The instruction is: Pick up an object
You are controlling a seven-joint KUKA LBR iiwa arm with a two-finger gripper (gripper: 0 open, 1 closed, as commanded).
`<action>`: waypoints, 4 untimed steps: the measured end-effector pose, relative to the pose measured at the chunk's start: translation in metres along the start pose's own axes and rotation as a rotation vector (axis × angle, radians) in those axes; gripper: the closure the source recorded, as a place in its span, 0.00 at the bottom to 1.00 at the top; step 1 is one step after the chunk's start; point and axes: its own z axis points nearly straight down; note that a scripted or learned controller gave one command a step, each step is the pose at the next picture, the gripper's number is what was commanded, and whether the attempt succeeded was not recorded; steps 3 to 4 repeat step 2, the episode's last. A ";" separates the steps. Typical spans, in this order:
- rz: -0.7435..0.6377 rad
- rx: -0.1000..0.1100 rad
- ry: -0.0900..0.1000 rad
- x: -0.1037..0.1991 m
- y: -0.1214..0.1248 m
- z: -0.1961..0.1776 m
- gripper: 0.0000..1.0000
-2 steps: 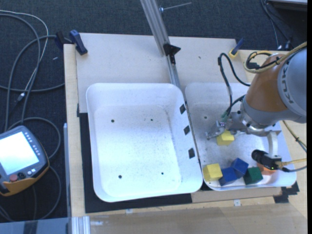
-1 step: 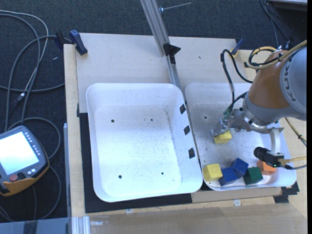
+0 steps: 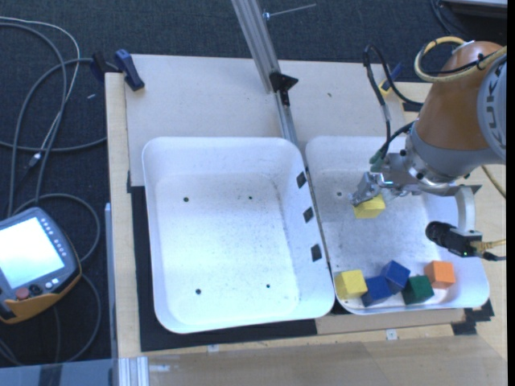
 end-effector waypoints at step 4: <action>-0.003 0.005 0.002 0.138 0.051 0.006 1.00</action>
